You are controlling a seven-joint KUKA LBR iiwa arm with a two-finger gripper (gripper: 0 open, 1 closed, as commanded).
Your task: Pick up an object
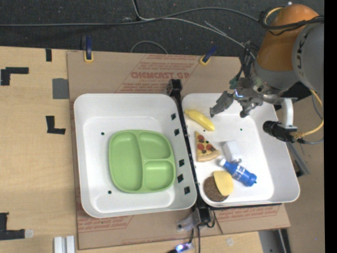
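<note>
In the right bin (274,157) lie a yellow banana (200,119), a pizza slice (205,147), a blue and white bottle (237,168) and a round brown cookie with a yellow piece on it (218,185). My gripper (232,105) hangs above the far part of this bin, to the right of the banana. Its two dark fingers (219,105) are spread apart with nothing between them. The grey arm with its orange band (287,33) reaches in from the upper right.
The left bin (89,141) holds a green divided plate (142,160). A black divider with clips (180,136) runs between the bins. Cables (158,17) trail across the dark floor behind the bench. A black part of the arm mount (279,130) juts over the right bin's far right edge.
</note>
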